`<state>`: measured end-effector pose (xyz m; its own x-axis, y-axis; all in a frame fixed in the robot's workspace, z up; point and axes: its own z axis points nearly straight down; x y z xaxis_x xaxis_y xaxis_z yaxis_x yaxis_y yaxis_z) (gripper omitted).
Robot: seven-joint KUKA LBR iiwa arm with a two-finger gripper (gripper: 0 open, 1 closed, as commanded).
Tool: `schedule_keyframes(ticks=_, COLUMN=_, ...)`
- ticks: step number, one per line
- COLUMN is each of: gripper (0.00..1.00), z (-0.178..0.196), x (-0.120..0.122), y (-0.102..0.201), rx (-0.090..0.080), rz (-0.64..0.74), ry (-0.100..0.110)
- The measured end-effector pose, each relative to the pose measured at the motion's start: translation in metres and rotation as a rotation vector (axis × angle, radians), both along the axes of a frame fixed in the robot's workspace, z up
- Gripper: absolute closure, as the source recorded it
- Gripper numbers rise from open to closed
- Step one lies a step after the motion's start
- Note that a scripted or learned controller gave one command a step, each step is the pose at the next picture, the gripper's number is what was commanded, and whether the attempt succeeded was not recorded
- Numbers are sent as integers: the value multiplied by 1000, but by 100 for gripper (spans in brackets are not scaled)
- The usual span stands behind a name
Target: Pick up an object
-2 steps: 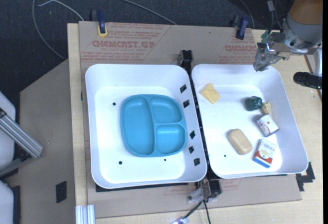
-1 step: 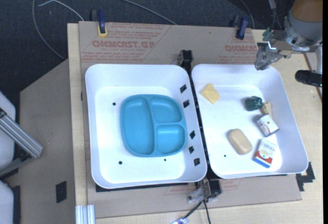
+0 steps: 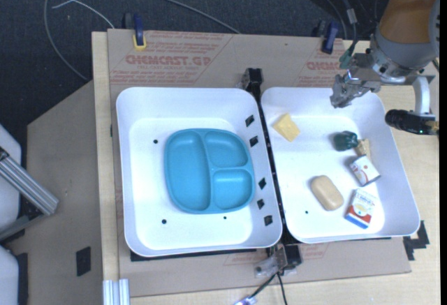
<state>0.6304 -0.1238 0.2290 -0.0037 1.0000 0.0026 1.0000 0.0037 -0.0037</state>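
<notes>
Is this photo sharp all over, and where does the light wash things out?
Camera view: even overhead light, only soft shadows beside the tan block and yellow wedge; the white bins glare bright, flattening their walls; the blue tray is fairly crisp; the tool and the small packets look soft, their print unreadable.

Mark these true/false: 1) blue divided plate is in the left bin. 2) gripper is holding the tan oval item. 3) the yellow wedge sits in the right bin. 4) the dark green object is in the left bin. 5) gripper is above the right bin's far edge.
1) True: the blue divided plate lies in the left bin.
2) False: the tan oval item lies on the floor of the right bin, apart from the gripper.
3) True: the yellow wedge is there.
4) False: the dark green object is in the right bin.
5) True.
</notes>
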Motion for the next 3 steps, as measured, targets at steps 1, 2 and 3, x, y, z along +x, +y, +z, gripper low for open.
schedule_keyframes(ticks=1, gripper=100, z=10, x=-22, y=51, rx=1, rz=2, ry=-1)
schedule_keyframes(ticks=2, gripper=100, z=3, x=-38, y=97, rx=0, rz=1, ry=0)
schedule_keyframes(ticks=3, gripper=100, z=9, x=-68, y=150, rx=1, rz=2, ry=0)
